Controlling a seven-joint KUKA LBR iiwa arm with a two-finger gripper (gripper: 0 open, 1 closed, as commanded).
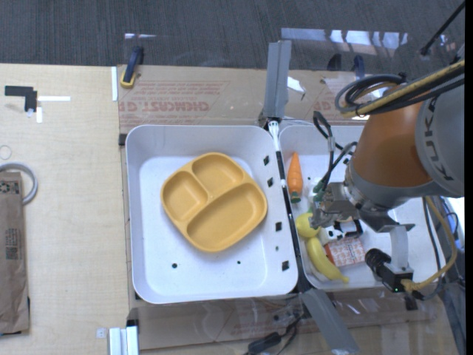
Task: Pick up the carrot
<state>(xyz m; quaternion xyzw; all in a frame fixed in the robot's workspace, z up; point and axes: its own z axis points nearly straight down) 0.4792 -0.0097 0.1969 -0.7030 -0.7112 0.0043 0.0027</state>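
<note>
From the overhead camera view we see the carrot [295,173] lying in the right bin [418,275], against its left wall near the divider between the two bins, tip pointing toward the back. We judge the pick as not yet made: the carrot rests on the bin floor and nothing grips it. The tool [326,214] hangs over the right bin, near the carrot but to its front right, above the banana [319,251]; whether it is apart or together we cannot tell, since the wrist and cables cover it. What is left, as we read it, is moving over the carrot, closing on it and lifting. The banana and a small red-and-white packet [345,253] sit just in front of the carrot, crowding the approach, and the bin wall hems in its left side. The left bin [151,265] holds a yellow divided plate [214,200], well apart from the work.
</note>
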